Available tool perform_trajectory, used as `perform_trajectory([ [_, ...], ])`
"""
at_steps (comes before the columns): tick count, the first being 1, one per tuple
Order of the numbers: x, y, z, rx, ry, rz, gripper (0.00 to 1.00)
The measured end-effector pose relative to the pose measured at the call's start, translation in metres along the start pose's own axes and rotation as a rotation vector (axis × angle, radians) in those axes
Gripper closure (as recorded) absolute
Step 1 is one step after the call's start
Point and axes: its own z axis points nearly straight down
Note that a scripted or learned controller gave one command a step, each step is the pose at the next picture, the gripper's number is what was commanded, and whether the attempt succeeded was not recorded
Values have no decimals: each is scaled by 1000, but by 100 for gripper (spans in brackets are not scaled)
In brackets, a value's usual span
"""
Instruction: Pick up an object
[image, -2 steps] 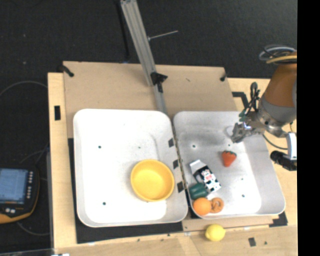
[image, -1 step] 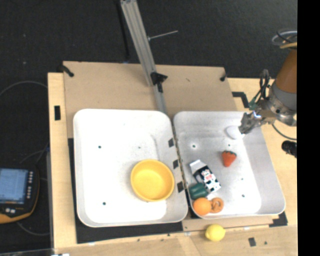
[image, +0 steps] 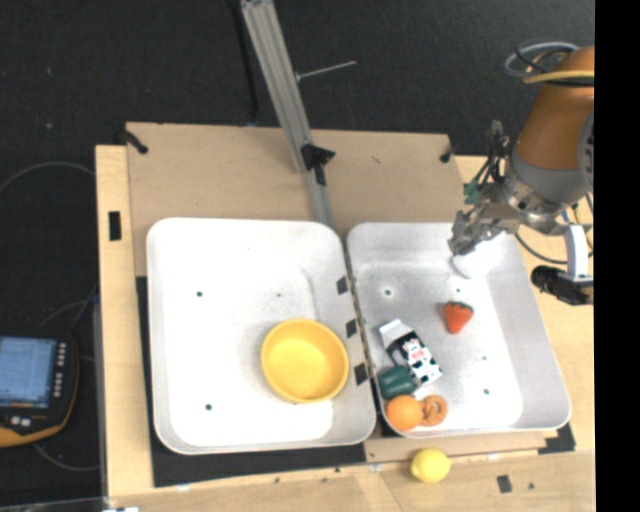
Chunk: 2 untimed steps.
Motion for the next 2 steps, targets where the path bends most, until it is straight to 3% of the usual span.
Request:
perform_trajectory([
  [2, 114, 32, 2, 2, 0, 1, 100],
])
